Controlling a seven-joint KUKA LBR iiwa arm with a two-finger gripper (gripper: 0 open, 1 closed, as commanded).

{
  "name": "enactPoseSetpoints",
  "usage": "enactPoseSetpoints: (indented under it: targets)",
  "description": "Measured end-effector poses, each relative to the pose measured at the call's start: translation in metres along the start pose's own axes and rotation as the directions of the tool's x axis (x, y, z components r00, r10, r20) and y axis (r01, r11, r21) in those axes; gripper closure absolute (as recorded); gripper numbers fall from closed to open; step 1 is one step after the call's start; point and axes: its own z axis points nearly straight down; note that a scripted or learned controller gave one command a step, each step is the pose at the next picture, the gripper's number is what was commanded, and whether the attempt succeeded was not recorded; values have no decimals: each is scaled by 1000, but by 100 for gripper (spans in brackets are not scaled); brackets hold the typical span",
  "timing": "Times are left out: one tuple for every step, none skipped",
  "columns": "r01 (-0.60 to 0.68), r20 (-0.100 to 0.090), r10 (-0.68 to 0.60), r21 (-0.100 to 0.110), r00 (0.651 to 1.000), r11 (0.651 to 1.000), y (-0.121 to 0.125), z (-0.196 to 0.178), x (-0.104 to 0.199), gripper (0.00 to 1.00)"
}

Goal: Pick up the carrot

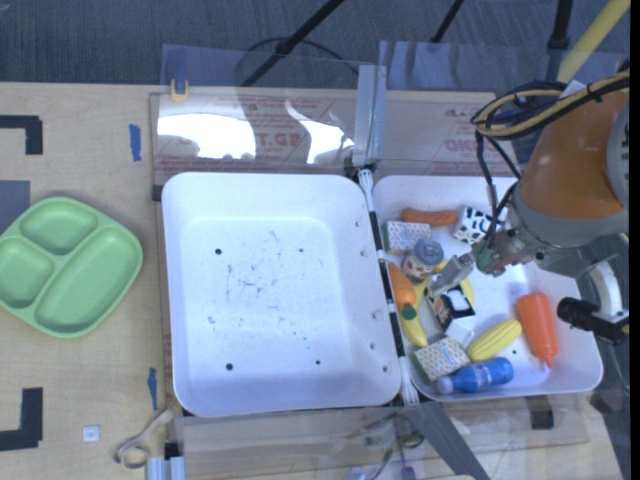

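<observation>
Two shallow white plastic bins sit side by side on a pale wooden bench (80,388). The left bin (268,378) holds nothing visible. The right bin (580,373) holds mixed toys: an orange plastic carrot (540,326) at its right side, a yellow corn cob (495,339) just beside it, a blue bottle (480,376) lying near the front wall. The grey two-finger gripper (452,273) hangs over the bin's centre clutter; its grip cannot be determined. A green three-compartment plate (68,265) lies well apart on the left.
</observation>
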Motion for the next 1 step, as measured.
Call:
enactPoseSetpoints:
  targets:
    - [-1,0,1,1,1000,1000,0,-8,0,100]
